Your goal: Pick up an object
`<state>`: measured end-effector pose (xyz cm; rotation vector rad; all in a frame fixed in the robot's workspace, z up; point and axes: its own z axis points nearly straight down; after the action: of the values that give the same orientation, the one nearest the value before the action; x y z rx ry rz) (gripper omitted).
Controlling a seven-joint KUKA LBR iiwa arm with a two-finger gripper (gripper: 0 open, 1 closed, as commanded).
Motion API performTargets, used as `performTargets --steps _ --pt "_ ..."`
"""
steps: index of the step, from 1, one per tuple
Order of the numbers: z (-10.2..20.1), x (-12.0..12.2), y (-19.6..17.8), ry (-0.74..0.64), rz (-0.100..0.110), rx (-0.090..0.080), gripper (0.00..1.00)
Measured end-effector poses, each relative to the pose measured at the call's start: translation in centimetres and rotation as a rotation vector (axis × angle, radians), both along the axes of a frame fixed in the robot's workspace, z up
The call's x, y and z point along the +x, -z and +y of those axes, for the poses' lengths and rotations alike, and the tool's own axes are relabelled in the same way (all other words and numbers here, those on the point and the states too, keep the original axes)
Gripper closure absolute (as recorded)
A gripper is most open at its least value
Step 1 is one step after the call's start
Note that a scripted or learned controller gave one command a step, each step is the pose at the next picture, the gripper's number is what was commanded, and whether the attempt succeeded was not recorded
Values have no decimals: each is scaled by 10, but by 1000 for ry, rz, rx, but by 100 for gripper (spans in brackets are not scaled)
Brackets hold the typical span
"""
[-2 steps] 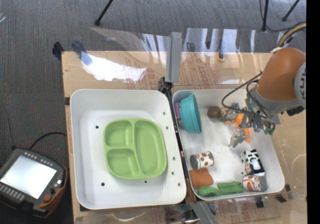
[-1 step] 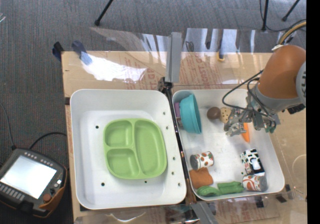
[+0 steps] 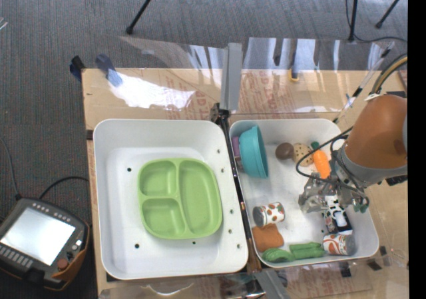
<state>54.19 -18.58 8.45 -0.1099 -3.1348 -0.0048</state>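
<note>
My gripper (image 3: 324,202) reaches down into the right bin (image 3: 293,132), near its right side. Just beneath and right of it lies a black-and-white patterned object (image 3: 339,215), partly covered by the gripper. An orange carrot-like piece (image 3: 321,163) sits just above the wrist. A printed can (image 3: 269,214) lies to the gripper's left, and another can (image 3: 338,244) lies at the bin's lower right. Nothing shows between the fingers from this angle.
A teal bowl (image 3: 253,151) leans at the right bin's upper left, with a brown ball (image 3: 285,151) and a spotted cube (image 3: 303,153) beside it. An orange-brown piece (image 3: 267,238) and a green item (image 3: 296,251) lie along the front wall. The left bin (image 3: 113,151) holds a green divided plate (image 3: 179,198).
</note>
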Motion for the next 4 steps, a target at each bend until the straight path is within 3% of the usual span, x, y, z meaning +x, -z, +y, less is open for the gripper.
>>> performTargets --steps 1,2,3,4 --pt "0 0 0 -1 -1 0 0" --pt "-28 76 -20 187 -7 -3 0" --pt "-25 15 0 205 1 -1 0" --pt "-25 89 -2 343 -5 -3 0"
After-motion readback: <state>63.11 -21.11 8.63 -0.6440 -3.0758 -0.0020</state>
